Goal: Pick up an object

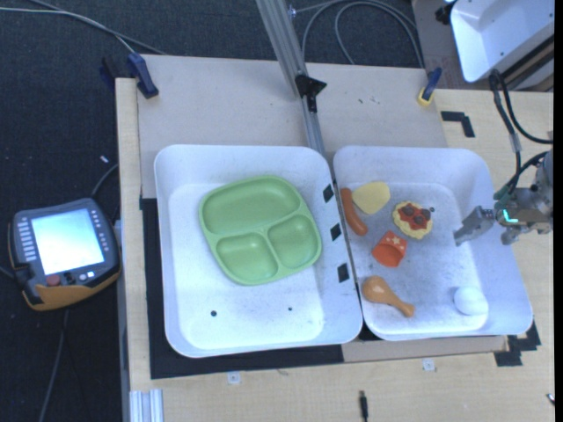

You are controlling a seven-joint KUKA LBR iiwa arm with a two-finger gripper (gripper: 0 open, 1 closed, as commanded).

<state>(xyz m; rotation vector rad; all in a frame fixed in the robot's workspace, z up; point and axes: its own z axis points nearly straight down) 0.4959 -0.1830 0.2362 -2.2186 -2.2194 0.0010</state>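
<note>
**Toy food waits in the right bin as the gripper arrives at its rim**

Toy food is what we would pick from: a hot dog (354, 211), a yellow wedge (372, 196), a small pizza (413, 219), a red-orange cup-like piece (389, 250), a drumstick (385, 294) and a white egg (470, 301) lie scattered in the right bin (493, 183). They are mostly apart from one another, which we judge leaves room for fingers around each; only the hot dog and wedge lie just beside each other.

The gripper (479, 221) hangs at the bin's right side, above the floor near the pizza, carrying nothing; we cannot tell how wide it stands.

In the left bin (176, 236) sits a green divided plate (259, 229). We see little in the way; the hot dog hugs the wall by the left bin, which may hamper a grasp there.
</note>
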